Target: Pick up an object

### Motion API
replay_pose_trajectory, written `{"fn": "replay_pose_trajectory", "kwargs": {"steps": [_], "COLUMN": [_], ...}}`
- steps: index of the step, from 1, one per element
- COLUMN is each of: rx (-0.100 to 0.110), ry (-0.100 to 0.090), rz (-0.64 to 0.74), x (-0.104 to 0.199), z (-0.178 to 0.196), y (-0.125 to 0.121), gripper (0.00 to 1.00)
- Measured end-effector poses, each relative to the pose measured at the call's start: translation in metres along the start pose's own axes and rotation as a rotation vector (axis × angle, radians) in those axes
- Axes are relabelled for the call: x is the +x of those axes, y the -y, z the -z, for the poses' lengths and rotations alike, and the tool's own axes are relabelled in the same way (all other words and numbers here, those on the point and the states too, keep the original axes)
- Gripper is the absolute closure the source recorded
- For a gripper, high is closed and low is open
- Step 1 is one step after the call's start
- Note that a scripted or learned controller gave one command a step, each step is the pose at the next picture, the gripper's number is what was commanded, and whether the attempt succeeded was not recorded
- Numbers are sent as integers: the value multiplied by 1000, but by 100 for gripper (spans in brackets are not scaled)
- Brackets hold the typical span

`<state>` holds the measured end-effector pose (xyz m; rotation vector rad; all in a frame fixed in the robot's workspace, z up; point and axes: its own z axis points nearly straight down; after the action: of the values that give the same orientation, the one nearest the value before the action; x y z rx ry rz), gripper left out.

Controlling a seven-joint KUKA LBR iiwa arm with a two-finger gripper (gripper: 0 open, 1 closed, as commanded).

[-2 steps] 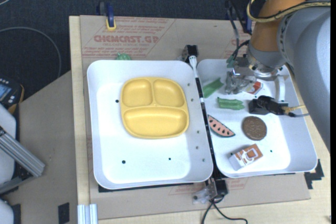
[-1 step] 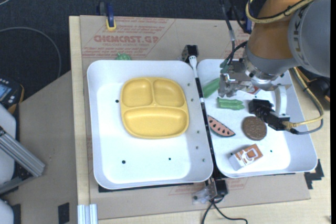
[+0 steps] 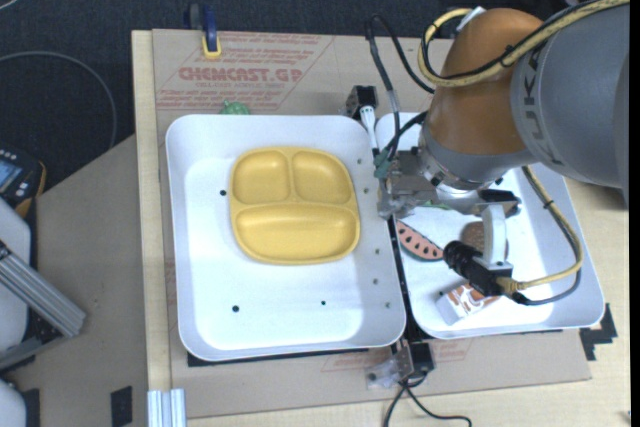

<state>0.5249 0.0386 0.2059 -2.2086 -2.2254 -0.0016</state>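
cardboard sheet [image 3: 250, 65] | red print "CHEMCAST G P" | smaller lines unreadable | arm [image 3: 590, 85] | partial "KU"

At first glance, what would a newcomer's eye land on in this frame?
Most likely the yellow three-compartment plastic plate, sitting alone in the left white bin. Next, the grey arm with its bulky orange band looms over the right white bin, covering much of it. Beneath it lie small items, among them a watermelon-slice-like piece near the bin's left wall.
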Motion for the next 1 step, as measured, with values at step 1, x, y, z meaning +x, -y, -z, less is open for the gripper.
{"fn": "replay_pose_trajectory", "kwargs": {"steps": [1], "rx": [-24], "ry": [1], "rz": [-5], "x": [3], "z": [198], "y": [43], "gripper": [100]}}
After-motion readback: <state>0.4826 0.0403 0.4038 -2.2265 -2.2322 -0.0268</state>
